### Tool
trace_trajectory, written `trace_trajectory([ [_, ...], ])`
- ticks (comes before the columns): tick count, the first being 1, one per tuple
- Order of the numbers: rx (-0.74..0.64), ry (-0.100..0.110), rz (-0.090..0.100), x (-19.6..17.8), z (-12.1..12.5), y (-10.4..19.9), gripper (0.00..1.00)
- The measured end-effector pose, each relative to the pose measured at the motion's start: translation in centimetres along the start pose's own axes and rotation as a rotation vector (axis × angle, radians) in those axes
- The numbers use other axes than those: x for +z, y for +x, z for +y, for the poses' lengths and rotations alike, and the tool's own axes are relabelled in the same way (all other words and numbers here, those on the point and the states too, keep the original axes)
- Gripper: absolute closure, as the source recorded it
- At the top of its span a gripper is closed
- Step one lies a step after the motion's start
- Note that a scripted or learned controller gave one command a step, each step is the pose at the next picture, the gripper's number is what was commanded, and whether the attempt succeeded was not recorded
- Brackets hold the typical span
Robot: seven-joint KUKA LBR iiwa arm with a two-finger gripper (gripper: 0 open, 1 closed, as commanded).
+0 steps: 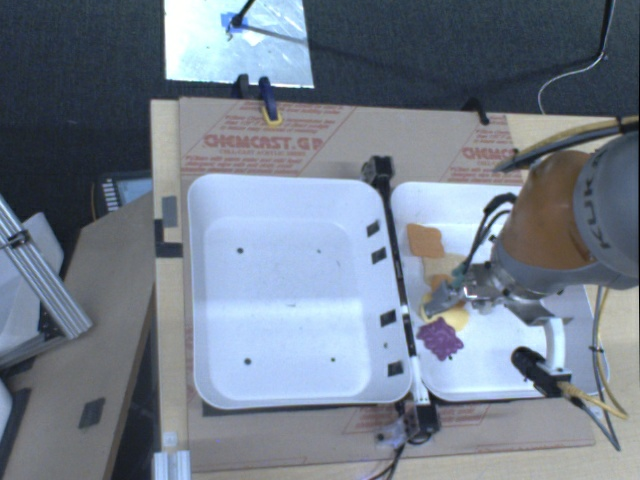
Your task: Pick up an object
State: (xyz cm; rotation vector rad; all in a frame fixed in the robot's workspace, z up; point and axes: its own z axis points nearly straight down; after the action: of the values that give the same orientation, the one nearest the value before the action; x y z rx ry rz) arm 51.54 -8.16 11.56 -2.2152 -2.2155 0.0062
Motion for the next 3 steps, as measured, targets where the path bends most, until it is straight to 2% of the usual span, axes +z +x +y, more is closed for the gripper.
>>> trace_trajectory([
  [1,0.003,-0.008,-0.003,-0.8,-3.0,-3.8,0.00],
  [2,-0.001,-0.013,-0.004,-1.9,-2.7,-3.6,1.00],
  [3,-0.012,-0.022,-0.003,-11.1,2.8,2.8,1.00],
])
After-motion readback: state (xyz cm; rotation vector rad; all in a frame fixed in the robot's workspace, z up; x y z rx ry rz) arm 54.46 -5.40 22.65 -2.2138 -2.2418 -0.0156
